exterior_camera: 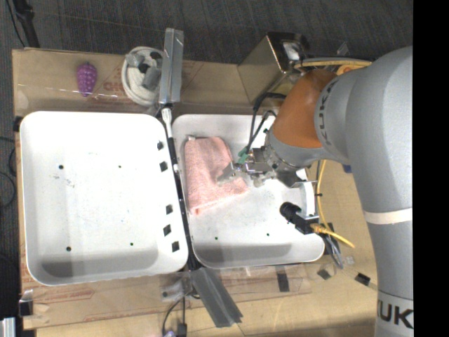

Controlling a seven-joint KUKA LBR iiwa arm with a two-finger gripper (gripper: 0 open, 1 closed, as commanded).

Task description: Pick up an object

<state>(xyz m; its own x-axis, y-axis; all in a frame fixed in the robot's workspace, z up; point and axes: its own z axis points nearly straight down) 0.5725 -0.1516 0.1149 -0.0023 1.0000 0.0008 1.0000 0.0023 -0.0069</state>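
pink cloth point(209, 173) lay at left of right bin point(238, 253) | gripper point(235, 172) was low at its right edge, probably to pinch | jaws state: cannot tell

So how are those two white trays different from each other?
The right tray has a pink cloth lying in its left half; the left tray shows just a few dark specks on its floor. The arm's hand reaches into the right tray, at the cloth's edge, while the left tray sits away from it. The left tray also looks wider. Both are shallow, white and round-cornered.
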